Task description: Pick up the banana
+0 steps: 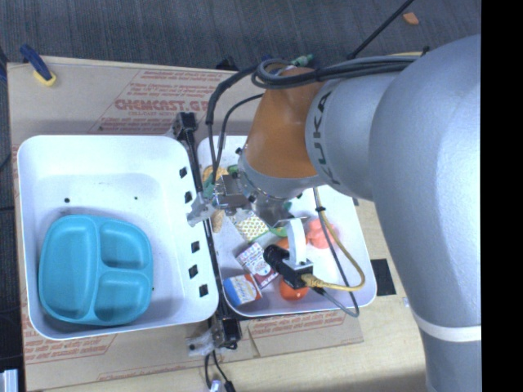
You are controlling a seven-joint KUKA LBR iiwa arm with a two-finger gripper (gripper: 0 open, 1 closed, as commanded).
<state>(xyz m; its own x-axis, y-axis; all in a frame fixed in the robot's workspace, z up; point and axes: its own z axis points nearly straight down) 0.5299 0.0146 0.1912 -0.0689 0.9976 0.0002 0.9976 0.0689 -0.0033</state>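
Banana (216,175) is a yellow sliver at the right bin's (365,288) left wall, mostly under the arm (359,129). Can't tell the gripper's (222,204) state. I'd drop straight down, avoiding the wall and nearby packets (252,260).

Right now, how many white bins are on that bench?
2. The left bin holds a blue divided tray. The right bin, beside it, is mostly covered by the robot arm, and holds small jumbled items.
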